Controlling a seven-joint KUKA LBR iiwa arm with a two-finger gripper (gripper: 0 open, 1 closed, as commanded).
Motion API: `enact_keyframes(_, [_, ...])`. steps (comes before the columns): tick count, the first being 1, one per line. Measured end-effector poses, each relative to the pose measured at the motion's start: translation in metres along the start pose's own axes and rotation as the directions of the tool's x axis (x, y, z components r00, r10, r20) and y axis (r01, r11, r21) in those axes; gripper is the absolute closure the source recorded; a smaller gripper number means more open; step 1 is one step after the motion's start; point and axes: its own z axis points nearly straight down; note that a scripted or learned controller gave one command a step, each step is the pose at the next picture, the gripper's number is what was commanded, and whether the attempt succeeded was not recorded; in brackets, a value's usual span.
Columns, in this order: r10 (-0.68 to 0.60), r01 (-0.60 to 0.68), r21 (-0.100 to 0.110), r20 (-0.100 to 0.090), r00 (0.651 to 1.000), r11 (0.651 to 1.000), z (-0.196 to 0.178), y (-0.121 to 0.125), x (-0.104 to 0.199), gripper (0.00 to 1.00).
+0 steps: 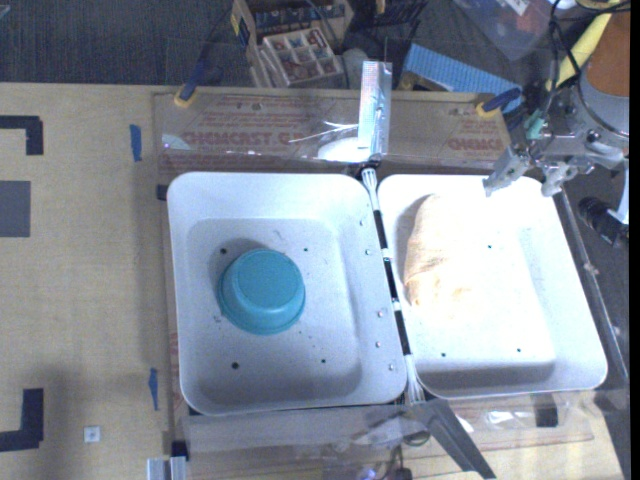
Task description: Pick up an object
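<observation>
While my claw (527, 175) hangs open and empty over the right bin's (575, 368) far corner, I could miss the pale lump (440, 258).

Robotics lab, taped wooden bench (80, 268), twin white bins (190, 208), loose cables (575, 28)

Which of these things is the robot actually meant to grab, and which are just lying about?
For the job:
- round teal plastic bowl, upside down in the left white bin
- pale tan lumpy object in the right white bin
- gripper

Just lying about:
- cardboard box of small items
- blue ridged pad
</observation>
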Motion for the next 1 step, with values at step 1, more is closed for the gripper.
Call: enact_keyframes(1, [-0.05,0.05,0.001,0.0,0.999,0.999,0.0692,0.049,0.066,0.0])
